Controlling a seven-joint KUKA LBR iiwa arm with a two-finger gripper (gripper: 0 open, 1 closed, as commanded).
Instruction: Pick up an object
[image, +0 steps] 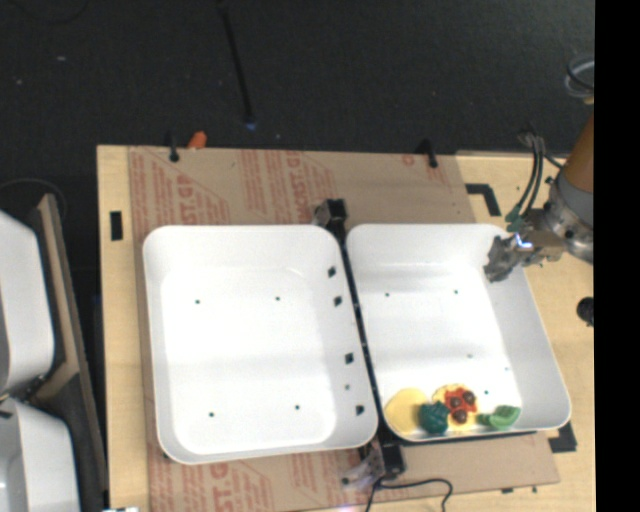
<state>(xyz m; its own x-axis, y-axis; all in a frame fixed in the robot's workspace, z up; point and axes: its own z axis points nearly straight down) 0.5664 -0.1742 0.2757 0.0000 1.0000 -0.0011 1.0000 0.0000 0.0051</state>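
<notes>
- The candidate objects lie clustered in the near edge of the right bin (520, 330), toward its near right corner: a pale yellow disc (403, 409), a dark green piece (433, 419) touching it, a red item with dark spots (460, 401) just beside that, and a light green piece (501, 415) nearest the corner.
- The rest of the right bin floor is bare.
- The left bin (250, 340) holds no objects.
- The gripper (503, 258) hangs over the far right corner of the right bin, well apart from the cluster. Nothing is visible between its parts; whether it is spread or pressed together cannot be told at this size.
- Step in hand, as judged: the approach stage, with no pick begun.
- The next move calls for travel along the bin's right wall toward the near edge, then a descent onto one item. The close packing risks a nudge instead of a clean grasp.
</notes>
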